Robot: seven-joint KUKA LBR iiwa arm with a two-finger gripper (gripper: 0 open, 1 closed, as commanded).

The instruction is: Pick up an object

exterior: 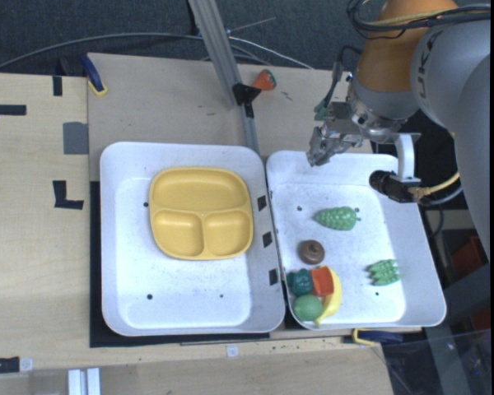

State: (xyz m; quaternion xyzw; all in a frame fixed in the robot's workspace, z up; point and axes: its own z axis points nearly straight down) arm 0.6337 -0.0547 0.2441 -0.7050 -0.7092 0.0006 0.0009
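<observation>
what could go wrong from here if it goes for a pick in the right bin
1. The claw sits over the far rim of the right bin, so a straight descent may hit the rim instead of an object.
2. The red block, banana and two green pieces are packed against the bin's near-left corner; a grasp there could pinch several or jam on the wall.
3. The green grape cluster looks bumpy and may slip.

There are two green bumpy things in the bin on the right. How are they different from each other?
The green bumpy toy nearer the middle looks like a rounded oval bunch with a little stem poking right, while the green bumpy toy by the right wall is flatter with finger-like lobes. The middle one is a duller, darker green; the right one is brighter. The middle one lies closer to the gripper. Both are green, knobbly and lie loose on the right bin floor.
</observation>
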